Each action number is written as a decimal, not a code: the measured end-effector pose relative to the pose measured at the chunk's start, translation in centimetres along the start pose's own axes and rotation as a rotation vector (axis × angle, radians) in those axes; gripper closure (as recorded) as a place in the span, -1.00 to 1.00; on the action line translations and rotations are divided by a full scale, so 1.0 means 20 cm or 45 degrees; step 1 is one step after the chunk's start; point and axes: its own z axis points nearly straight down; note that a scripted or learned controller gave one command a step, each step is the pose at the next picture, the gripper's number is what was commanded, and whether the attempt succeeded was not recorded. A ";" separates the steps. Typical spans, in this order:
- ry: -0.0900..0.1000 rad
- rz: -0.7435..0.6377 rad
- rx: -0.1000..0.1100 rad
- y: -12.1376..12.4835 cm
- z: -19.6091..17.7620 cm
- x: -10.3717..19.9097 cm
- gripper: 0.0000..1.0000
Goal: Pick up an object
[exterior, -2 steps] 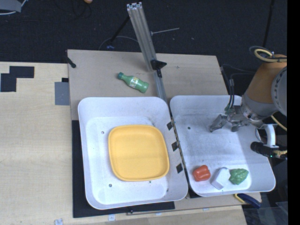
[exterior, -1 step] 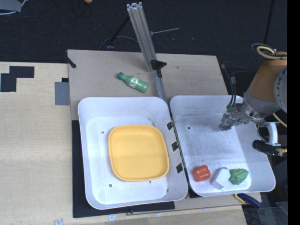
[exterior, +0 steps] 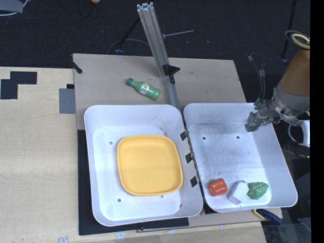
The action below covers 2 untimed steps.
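Note:
Along the near edge of the right bin (exterior: 230, 146) lie a red pepper-like object (exterior: 218, 187), a small white block (exterior: 236, 192) and a green leafy object (exterior: 257, 190). The left bin (exterior: 101, 120) carries a yellow square plate (exterior: 149, 164). My gripper (exterior: 253, 123) hangs over the far right corner of the right bin, well away from the three objects, with nothing visible in it.
A green bottle (exterior: 144, 89) lies on the bench behind the left bin. A slanted aluminium post (exterior: 157, 39) rises behind the gap between the bins. Black clips (exterior: 188, 157) sit along the seam between the bins.

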 end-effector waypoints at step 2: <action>0.000 0.000 0.002 0.03 -0.45 -0.02 1.00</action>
